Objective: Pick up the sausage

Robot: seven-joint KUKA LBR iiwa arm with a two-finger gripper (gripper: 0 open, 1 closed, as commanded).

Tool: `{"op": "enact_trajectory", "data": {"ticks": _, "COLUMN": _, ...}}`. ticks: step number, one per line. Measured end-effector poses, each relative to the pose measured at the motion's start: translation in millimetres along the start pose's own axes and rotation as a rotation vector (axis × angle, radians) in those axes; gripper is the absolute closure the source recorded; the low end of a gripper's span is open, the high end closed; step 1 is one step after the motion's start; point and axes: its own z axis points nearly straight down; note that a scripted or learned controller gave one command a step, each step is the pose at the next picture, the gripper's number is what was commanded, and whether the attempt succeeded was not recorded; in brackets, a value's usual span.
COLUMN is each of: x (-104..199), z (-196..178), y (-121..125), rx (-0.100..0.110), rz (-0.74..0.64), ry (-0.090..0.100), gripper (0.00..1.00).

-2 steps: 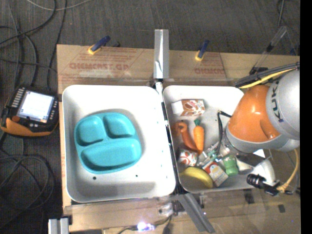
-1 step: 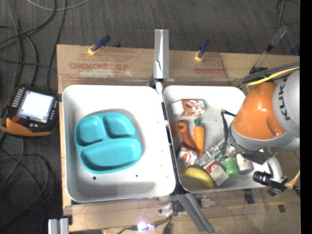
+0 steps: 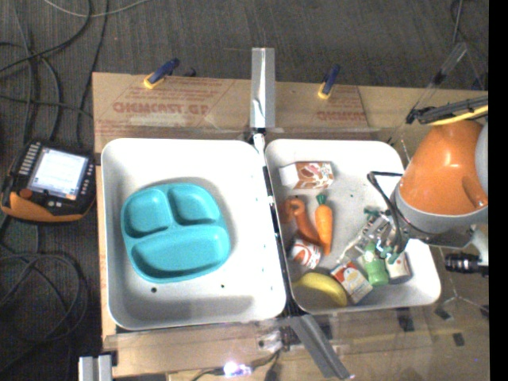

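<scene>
**Camera view: gripper low in the right bin, sausage not yet taken**

Camera view shows the sausage (image 3: pixel 300 217), a curved orange-brown piece, lying in the left part of the right bin (image 3: pixel 349 151), close to the wall shared with the left bin (image 3: pixel 115 213). A carrot (image 3: pixel 324 221) lies just beside it on the right, touching or nearly so. Below it sits a small round red-and-white item (image 3: pixel 305 254), and above it a small carton (image 3: pixel 313 174). Further down lie a banana (image 3: pixel 321 289), a small red-and-white box (image 3: pixel 352 281) and a green bottle (image 3: pixel 375 267).

The gripper (image 3: pixel 375 236) is down among the clutter near the green bottle, to the right of the sausage and apart from it. Whether its fingers stand apart or together I cannot tell; the metal parts blur into the objects around them. Nothing reads as the sausage between them.

The step in hand looks like the approach, with the grasp not made. The next move, as I judge it, calls for shifting left over the sausage and coming down with fingers set across its narrow width, keeping clear of the carrot.

The left bin holds a blue divided tray (image 3: pixel 176 230).
</scene>
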Motion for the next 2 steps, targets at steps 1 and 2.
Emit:
{"op": "enact_trajectory", "data": {"ticks": 1, "x": 0, "z": -8, "y": 4, "rx": -0.005, "rz": -0.002, "ry": 0.003, "gripper": 1.0}}
{"op": "enact_trajectory", "data": {"ticks": 2, "x": -48, "z": 50, "y": -29, "rx": -0.006, "rz": -0.427, "ry": -0.009, "gripper": 1.0}}
